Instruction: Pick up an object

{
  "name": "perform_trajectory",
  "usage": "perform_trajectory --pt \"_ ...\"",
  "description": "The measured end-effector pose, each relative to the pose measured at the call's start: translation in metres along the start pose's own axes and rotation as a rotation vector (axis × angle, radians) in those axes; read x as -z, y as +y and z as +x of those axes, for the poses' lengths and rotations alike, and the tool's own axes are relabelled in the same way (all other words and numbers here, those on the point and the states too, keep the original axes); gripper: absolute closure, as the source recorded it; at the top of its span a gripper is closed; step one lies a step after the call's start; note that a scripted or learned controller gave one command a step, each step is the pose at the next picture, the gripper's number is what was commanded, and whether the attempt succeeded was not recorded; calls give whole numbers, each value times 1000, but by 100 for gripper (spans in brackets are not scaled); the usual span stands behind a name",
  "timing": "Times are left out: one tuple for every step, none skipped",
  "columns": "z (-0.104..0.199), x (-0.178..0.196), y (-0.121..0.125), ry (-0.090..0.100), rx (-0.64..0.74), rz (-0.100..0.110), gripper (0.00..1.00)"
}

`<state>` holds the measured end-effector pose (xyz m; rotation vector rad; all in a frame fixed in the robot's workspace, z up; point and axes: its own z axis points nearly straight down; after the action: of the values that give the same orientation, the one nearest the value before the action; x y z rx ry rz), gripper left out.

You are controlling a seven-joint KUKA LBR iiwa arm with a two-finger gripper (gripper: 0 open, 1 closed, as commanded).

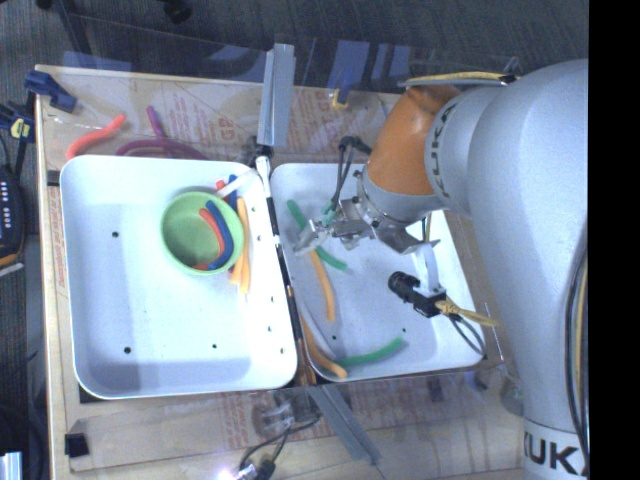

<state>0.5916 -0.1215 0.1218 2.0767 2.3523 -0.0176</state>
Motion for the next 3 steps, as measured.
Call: perform_trajectory --pt "7 -25 -26 1 70 -16 0" --pt "7 -16 -27 2 74 -10 100" --pt "33 71 15 10 -50 -4 100"
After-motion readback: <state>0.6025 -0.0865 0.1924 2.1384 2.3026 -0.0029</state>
